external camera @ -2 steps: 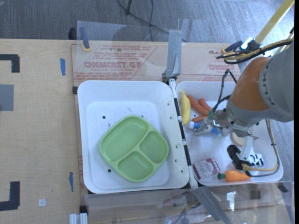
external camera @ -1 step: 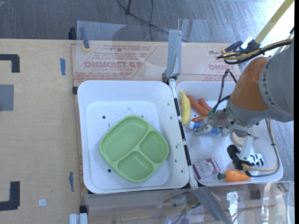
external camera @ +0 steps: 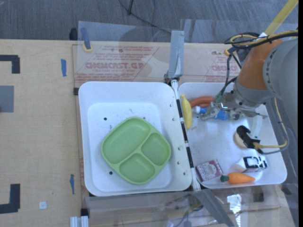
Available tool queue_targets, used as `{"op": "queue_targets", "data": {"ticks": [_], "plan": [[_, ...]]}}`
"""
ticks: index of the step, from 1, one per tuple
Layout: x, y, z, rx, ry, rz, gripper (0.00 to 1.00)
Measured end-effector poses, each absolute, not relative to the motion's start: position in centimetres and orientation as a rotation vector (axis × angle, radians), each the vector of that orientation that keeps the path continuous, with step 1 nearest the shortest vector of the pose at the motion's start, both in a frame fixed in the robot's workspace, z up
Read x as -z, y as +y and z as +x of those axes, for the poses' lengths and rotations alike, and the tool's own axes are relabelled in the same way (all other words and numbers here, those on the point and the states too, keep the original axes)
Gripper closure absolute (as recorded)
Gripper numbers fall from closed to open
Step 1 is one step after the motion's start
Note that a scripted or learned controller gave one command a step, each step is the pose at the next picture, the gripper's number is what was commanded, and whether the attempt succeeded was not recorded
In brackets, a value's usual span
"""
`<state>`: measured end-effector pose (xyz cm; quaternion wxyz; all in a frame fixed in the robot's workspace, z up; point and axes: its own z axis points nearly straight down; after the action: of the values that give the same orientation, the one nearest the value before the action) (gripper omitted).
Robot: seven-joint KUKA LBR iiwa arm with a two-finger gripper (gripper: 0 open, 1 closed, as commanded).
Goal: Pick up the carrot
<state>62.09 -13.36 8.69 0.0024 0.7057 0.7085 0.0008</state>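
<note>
The carrot [external camera: 241, 178], orange with a small green top pointing left, lies on its side against the near wall of the right bin [external camera: 213, 148]. My gripper [external camera: 209, 112] is low in the far part of that bin, pointing left, well away from the carrot. Right beside the gripper are an orange-red elongated object [external camera: 201, 100] and a small blue object [external camera: 220, 115]. Nothing can be seen held between the gripper's tips.
A yellow banana [external camera: 187, 112] lies along the right bin's left wall. A small reddish packet [external camera: 209, 170] and a black-and-white object [external camera: 255, 162] sit close to the carrot. The left bin [external camera: 94, 103] holds a green divided plate [external camera: 136, 150].
</note>
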Motion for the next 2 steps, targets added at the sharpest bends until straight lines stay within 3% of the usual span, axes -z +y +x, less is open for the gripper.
{"op": "queue_targets", "data": {"ticks": [1,2], "plan": [[-8.8,-11.2,54.2,-0.005,2.024,2.396,0.00],[-11.1,-16.6,59.0,0.000,2.109,2.325,0.00]]}}
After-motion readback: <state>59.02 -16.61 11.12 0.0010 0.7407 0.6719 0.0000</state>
